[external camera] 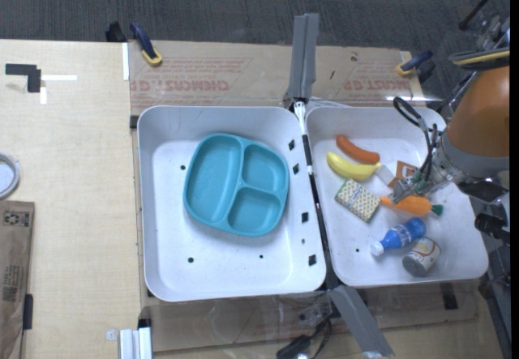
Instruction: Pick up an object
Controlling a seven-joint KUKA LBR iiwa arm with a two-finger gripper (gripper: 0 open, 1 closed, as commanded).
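Note:
The right bin (454, 272) holds several small items. An orange carrot (412, 205) lies on its right side, and my gripper (421, 184) hangs right over the carrot's upper edge, touching or nearly touching it. A yellow banana (352, 166) and a red sausage (358, 148) lie at the bin's upper left. Below them is a speckled tan block (358, 200). A blue bottle (400, 237) and a grey can (420, 256) rest near the front edge. A small brown packet (403, 173) sits just left of the gripper.
The left bin (162, 268) holds a teal divided plate (238, 184). A grey post (304, 57) rises behind the wall between the bins. The arm's orange band (486, 114) overhangs the right bin's right rim. Blue clamps (146, 43) grip the cardboard at the back.

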